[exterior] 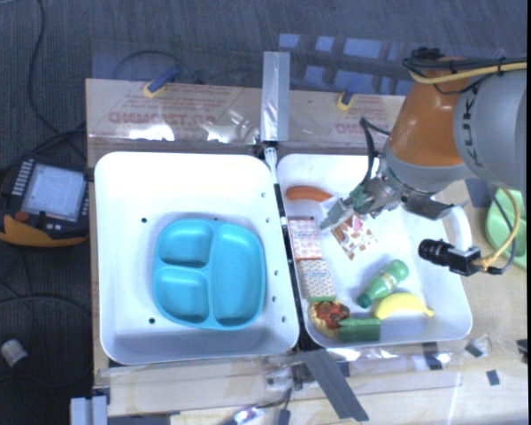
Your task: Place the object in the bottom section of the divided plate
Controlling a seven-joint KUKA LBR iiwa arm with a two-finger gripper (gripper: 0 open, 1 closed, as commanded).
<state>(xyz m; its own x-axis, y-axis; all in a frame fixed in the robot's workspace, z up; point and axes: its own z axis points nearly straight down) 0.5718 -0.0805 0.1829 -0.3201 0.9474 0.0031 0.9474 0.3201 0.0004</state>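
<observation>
Arm (478, 122) cut off at right edge; tool (343, 212) finger state unclear; orange item (308, 193) partly hidden behind tool.

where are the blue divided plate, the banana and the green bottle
blue divided plate (244, 273): camera view, on its large right section
banana (403, 306): camera view, middle of the yellow body
green bottle (383, 283): camera view, middle of the bottle

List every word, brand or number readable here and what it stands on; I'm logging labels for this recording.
"KU", sideways, cut off by the frame: grey robot arm.
Red print on the clear plastic sheet behind the bins: too blurred.
Patterned packets, small printed card, handheld screen: too small.
</observation>
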